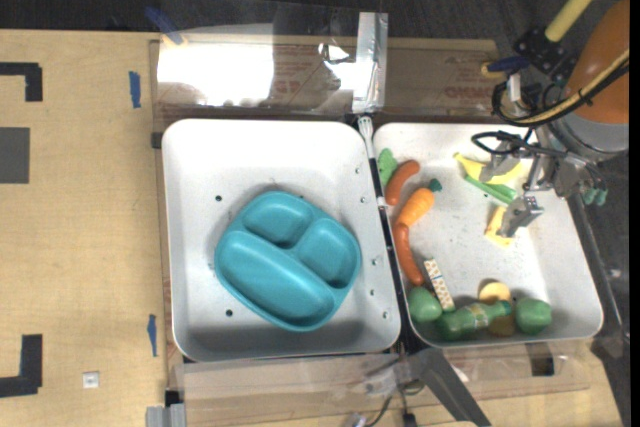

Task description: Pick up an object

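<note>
The grey arm with its orange band (610, 55) reaches in from the right, and its pincer (522, 211) hangs low over the upper right part of the right-hand shallow white bin (570, 260). Its dark fingers point down at a small yellow block-like piece (499, 225), which lies just beside or under the tips — whether the fingers are spread or closed, and whether they touch the piece, I cannot tell at this slant. Just up and left of the pincer lies a yellow and green leafy-looking toy (490, 173).

Along the left wall of the same bin sit two orange carrot-shaped toys with green tops: one nearer the top (399, 180), one just below it (418, 204). A thinner orange-red stick (406, 255) runs down from them. Along the bin's front edge lies a row of green toy vegetables (478, 316), with a small patterned bar (438, 283) and a yellow-brown round piece (494, 292) close above.

The left-hand shallow white bin (200, 165) holds a teal plastic divided plate with three compartments (288, 257), lying tilted across its middle. Behind the bins stands a clear plastic sheet (260, 65) — both bins rest on the pale wooden tabletop (80, 215).
</note>
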### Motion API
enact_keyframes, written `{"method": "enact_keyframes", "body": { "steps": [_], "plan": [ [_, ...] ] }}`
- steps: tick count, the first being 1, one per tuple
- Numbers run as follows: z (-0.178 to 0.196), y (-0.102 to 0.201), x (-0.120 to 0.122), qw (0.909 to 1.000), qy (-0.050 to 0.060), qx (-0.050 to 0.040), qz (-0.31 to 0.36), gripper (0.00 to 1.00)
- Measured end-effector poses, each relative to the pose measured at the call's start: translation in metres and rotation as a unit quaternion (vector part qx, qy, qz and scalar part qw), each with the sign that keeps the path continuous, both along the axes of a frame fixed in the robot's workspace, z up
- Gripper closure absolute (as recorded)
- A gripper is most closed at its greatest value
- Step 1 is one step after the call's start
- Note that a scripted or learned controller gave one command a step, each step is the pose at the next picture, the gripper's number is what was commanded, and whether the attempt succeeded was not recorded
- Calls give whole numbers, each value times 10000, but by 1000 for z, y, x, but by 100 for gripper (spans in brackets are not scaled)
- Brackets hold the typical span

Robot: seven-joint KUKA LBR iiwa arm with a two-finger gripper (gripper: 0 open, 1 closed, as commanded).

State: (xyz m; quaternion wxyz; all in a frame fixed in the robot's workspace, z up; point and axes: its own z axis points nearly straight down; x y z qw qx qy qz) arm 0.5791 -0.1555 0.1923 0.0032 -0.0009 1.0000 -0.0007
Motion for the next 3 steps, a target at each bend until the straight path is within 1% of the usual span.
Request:
{"method": "enact_keyframes", "body": {
  "steps": [1,2,3],
  "plan": [
    [-98,33,42,10000,-7,4,84,0],
    [-103,63,46,9995,-20,1,328,0],
    [-103,36,4,9995,-26,-6,325,0]
  ]
}}
